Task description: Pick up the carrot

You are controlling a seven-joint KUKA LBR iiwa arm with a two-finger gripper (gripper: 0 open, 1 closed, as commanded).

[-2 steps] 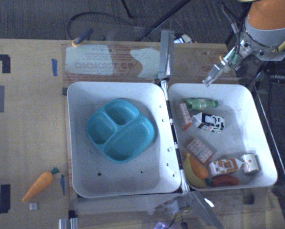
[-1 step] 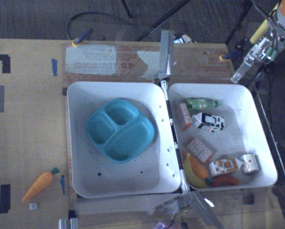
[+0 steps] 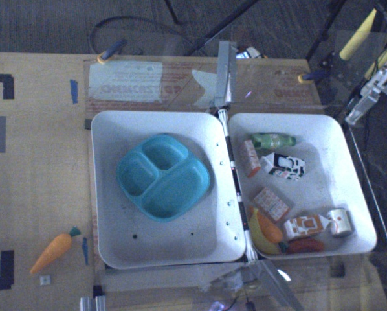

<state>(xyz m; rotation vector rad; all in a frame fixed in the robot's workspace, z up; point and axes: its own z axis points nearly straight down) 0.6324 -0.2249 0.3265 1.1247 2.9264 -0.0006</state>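
An orange carrot (image 3: pixel 51 252) with a green top lies on the wooden bench, outside the bins, left of the left bin's front corner. A second orange carrot-like piece (image 3: pixel 269 226) rests on a yellow banana (image 3: pixel 261 236) in the right bin's front left corner. My gripper (image 3: pixel 356 113) hangs above the right bin's far right corner, well away from both orange items. Nothing is seen in its grasp.
A teal divided plate (image 3: pixel 163 177) sits in the left bin (image 3: pixel 109 238). The right bin (image 3: pixel 355 173) holds a green bottle (image 3: pixel 273 140), a black-and-white toy (image 3: pixel 285 166), small boxes (image 3: pixel 271 203), a silver can (image 3: pixel 339 222) and a red pepper (image 3: pixel 305 245).
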